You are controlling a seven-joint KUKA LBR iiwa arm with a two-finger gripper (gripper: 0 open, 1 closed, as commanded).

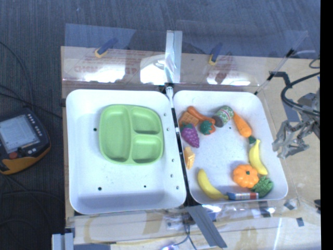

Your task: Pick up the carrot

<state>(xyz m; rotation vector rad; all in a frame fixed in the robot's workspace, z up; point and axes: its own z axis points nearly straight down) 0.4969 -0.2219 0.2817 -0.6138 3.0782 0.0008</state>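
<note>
At the near edge of the right white bin (270, 139) lie a yellow plastic banana (209, 186) and a small orange pumpkin (245, 175). Farther back, toward one o'clock in that bin, rests the orange plastic carrot (242, 125), its long axis running from eleven to five o'clock, green tip at five. The tool (292, 137) hangs outside the bin at three o'clock; whether it is wide or narrow cannot be told. It should probably close across the carrot's width.
</note>
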